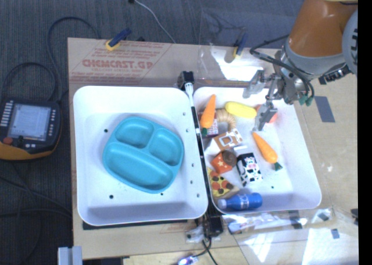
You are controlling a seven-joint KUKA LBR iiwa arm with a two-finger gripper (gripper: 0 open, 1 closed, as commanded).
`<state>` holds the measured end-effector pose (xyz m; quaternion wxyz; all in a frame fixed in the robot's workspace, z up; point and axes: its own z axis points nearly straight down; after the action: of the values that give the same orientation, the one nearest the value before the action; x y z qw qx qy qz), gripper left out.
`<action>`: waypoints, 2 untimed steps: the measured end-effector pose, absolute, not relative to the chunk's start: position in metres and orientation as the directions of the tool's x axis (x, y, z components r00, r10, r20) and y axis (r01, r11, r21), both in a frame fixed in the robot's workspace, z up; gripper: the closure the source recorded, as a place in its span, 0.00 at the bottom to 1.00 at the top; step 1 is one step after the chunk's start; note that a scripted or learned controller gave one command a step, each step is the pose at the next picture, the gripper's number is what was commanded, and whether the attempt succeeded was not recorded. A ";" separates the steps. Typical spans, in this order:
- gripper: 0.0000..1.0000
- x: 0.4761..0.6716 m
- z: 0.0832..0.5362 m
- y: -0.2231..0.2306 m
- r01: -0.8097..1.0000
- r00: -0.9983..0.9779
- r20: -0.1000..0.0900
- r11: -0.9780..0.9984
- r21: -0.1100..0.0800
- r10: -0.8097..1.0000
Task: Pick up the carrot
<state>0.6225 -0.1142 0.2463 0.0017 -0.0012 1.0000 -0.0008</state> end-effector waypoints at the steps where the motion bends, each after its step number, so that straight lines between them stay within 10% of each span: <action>1: 0.00 0.579 0.114 -0.166 -0.085 -0.996 -0.011 0.996 -0.005 -0.085; 2: 0.00 0.558 0.091 -0.164 0.059 -0.998 -0.015 0.998 0.001 0.059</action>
<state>0.5575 -0.1645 0.0910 0.0077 0.0296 0.9995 0.0003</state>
